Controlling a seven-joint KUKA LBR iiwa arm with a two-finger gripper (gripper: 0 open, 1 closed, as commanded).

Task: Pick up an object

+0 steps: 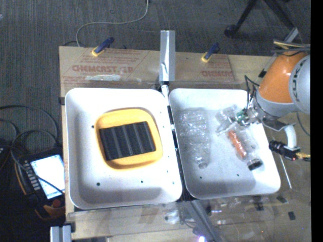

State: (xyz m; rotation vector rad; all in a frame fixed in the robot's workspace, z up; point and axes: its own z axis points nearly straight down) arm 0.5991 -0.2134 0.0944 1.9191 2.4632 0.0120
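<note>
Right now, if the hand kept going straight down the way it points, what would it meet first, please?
Most likely the small clear bottle with orange contents in the right bin: the hand hangs over its upper end. Depth is unclear from above, so crumpled clear plastic beside it could touch first.

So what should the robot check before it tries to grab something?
1. Something to pick in the right bin: ok, a clear crushed bottle and an orange-tinted bottle lie there.
2. Bottles apart from each other: ok, white floor shows between them.
3. Gripper over a target: ok, it sits near the orange-tinted bottle's upper end.
4. Fingers open: cannot tell.
5. Left bin: ok, a yellow tray lies flat inside.
</note>
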